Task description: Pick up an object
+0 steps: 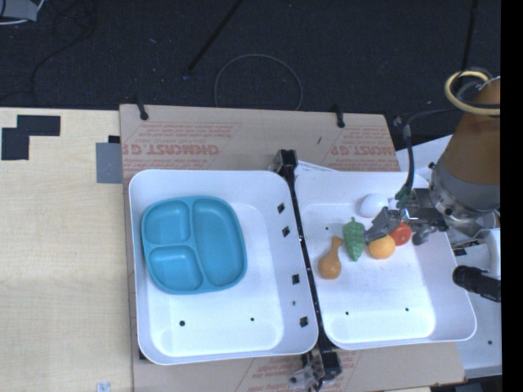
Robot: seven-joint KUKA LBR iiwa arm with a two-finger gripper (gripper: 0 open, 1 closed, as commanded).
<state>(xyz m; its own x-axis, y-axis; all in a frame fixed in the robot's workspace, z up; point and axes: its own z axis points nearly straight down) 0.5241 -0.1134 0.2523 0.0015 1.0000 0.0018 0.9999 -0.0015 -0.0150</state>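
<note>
Our gripper [391, 229] sits low among the toys at right of the frame, beside the orange fruit [382, 248]. We cannot tell whether it grips anything; nothing looks lifted yet.

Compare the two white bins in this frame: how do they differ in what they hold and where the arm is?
The left shallow white bin holds one large thing, a blue three-compartment plastic tray; the right shallow white bin holds several small toy foods clustered near its upper middle: a green vegetable, a tan pear shape, an orange fruit. The pincer is over the right bin, away from the left bin. Both bins are alike in shape.
</note>
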